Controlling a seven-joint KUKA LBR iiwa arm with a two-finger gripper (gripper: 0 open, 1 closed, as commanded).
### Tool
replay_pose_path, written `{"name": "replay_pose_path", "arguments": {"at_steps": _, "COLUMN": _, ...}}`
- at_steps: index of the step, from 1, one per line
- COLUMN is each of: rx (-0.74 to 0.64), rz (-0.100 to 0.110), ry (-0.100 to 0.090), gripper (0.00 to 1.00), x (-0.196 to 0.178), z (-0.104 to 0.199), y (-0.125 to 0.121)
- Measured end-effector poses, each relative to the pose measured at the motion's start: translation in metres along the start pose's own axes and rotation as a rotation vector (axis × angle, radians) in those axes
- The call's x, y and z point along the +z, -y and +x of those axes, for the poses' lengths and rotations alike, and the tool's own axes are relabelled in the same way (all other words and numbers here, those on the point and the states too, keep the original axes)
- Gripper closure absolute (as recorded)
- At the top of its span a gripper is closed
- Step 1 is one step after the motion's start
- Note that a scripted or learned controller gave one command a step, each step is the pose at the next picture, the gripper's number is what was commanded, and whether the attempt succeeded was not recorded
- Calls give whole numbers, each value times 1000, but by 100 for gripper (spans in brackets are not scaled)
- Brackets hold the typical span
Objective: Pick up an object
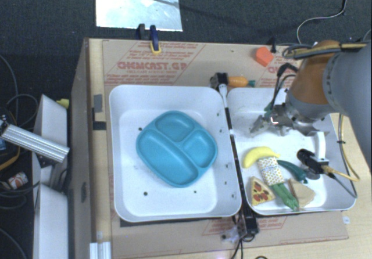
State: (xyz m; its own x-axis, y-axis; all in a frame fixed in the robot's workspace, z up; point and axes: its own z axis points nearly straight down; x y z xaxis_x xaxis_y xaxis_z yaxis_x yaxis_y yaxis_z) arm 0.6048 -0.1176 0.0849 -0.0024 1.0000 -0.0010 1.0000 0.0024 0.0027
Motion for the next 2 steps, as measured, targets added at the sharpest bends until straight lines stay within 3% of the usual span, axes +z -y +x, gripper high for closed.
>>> {"name": "replay_pose_path", "arguments": {"at_steps": 1, "rx": -8, "rz": 14, "ry": -23, "gripper": 0, "x": -26, "z": -72, "y": 104}}
{"name": "replay_pose_path", "arguments": {"at_steps": 2, "rx": -1, "rz": 1, "ry": -1, "gripper": 0, "x": -13, "z": -16, "y": 79}}
